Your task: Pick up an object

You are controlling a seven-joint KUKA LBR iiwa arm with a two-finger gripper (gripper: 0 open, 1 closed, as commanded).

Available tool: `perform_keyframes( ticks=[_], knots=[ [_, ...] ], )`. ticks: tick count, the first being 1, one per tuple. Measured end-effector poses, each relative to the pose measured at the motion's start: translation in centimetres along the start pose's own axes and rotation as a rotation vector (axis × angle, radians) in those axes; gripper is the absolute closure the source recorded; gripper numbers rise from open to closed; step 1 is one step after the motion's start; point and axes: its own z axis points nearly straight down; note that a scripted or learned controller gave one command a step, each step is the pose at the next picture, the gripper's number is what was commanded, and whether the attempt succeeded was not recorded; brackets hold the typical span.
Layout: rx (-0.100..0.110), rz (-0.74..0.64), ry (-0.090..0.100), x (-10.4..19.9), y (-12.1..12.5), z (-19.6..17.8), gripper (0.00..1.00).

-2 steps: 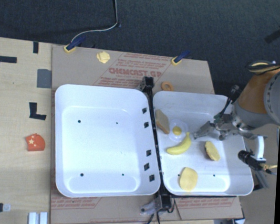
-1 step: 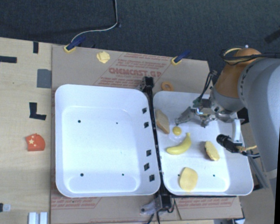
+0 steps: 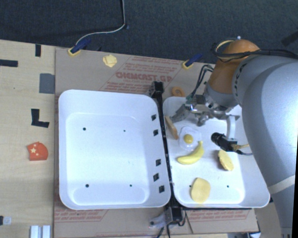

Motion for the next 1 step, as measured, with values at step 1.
perform_keyframes(
  ticks=[1],
  knots=[
    [0.001,0.008,-0.007,0.83,-4.03,-0.07,0.00]
  ],
)
